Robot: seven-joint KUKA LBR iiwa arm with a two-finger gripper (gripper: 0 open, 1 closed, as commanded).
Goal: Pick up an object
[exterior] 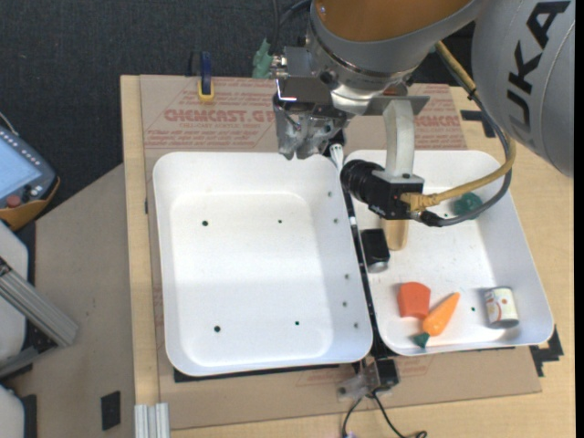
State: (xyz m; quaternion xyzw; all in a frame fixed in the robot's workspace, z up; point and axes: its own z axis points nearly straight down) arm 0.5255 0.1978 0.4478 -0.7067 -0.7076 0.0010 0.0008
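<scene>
My gripper [305,140] hangs over the far rim of the left bin [173,245], near the wall it shares with the right bin [532,281]. I see nothing held in it. All the objects lie in the right bin. A black block [375,248] rests against that bin's left wall, with a tan piece [397,235] just beside it. A teal object [468,203] lies farther right. Toward the front are a red-orange cup [413,298], an orange carrot [442,314] touching it, and a small can [499,307].
The grey and orange arm fills the upper right above the right bin. Both bins sit on a cardboard sheet [228,108]. A blue and yellow clamp [205,77] stands at its far edge. A small clip [379,374] sits at the front.
</scene>
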